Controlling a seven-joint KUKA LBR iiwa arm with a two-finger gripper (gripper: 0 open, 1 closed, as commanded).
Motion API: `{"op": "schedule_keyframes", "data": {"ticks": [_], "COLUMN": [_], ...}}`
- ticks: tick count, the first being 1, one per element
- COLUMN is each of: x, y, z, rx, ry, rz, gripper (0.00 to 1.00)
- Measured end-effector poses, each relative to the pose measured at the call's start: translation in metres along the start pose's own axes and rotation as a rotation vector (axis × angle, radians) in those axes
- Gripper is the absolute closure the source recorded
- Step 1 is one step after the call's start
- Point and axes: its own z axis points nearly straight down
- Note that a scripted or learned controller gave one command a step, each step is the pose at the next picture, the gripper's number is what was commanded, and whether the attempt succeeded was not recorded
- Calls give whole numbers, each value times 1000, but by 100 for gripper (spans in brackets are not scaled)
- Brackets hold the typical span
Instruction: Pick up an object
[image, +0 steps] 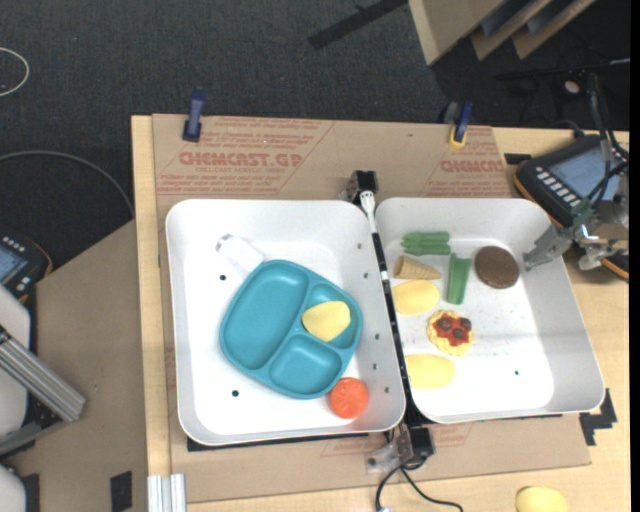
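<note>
Orange ball (349, 397) at near edge of left bin (190, 330), touching blue tray (270, 330). Yellow piece (326, 319) in tray's right compartment. Right bin (560, 340): yellow pieces (430, 371), (416, 296), pizza toy (451, 331), two green sticks (457, 278), wedge (415, 267), brown disc (496, 267). Hand (540, 250) at right bin's far right rim, beside disc; grip state cannot be told.

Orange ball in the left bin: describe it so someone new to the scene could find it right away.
Start at the left white bin, the one holding the blue divided plate. Go to the plate's near right corner; the orange ball sits on the bin floor just off it, close to the bin's front rim. It is the only orange, round item there; the yellow piece nearby lies inside a plate compartment.
</note>
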Motion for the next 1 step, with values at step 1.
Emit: {"op": "schedule_keyframes", "data": {"ticks": [1], "x": [40], "y": [-35], "z": [148], "rx": [-9], "ry": [-5], "rz": [1], "gripper": [0]}}
